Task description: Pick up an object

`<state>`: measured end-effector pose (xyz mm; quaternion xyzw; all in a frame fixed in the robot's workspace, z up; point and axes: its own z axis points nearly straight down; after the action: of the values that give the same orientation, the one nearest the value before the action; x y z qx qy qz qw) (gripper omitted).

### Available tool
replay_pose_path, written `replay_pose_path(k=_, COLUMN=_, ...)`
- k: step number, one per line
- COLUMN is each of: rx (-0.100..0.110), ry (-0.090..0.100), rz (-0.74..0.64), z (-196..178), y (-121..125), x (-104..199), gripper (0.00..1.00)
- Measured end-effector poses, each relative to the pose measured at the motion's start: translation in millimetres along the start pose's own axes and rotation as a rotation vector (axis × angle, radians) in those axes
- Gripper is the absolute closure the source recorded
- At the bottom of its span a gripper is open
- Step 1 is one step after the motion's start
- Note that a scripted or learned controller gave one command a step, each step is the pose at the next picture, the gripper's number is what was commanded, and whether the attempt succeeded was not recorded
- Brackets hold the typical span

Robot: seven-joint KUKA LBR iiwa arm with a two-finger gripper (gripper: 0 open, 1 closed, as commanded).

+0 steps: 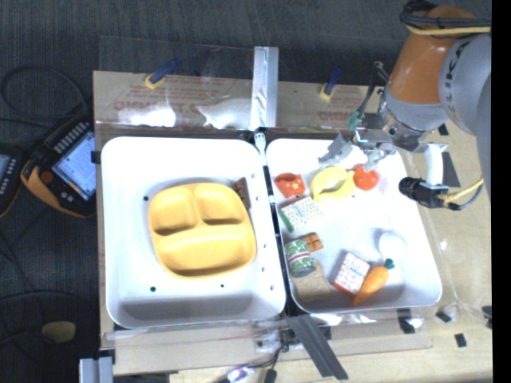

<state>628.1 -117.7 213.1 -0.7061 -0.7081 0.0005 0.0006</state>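
Note:
My gripper (356,152) hangs over the back of the right bin (415,214), its fingers spread open with nothing between them. Just in front of it lie a yellow lemon-like toy (331,183) and a small red tomato (366,179). A red toy (290,184) rests to their left near the divider. Further forward are a green-and-white box (299,212), a small can (301,254), an orange-and-white carton (349,271), a carrot (373,278) and a white object (389,240).
The left bin (128,174) holds a yellow divided plate (202,227) with a brown item (242,191) at its back right corner. A handheld pendant (68,168) lies left of the bench. The arm's orange band (423,66) rises at upper right.

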Motion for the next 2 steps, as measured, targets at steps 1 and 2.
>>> replay_pose_path(k=1, rx=-0.016, ry=-0.005, rz=-0.198, z=98.8, y=-6.7, x=-0.2, gripper=0.00)
replay_pose_path(k=2, rx=-0.038, ry=-0.006, rz=-0.166, z=110.3, y=-0.1, x=-3.2, gripper=0.00)
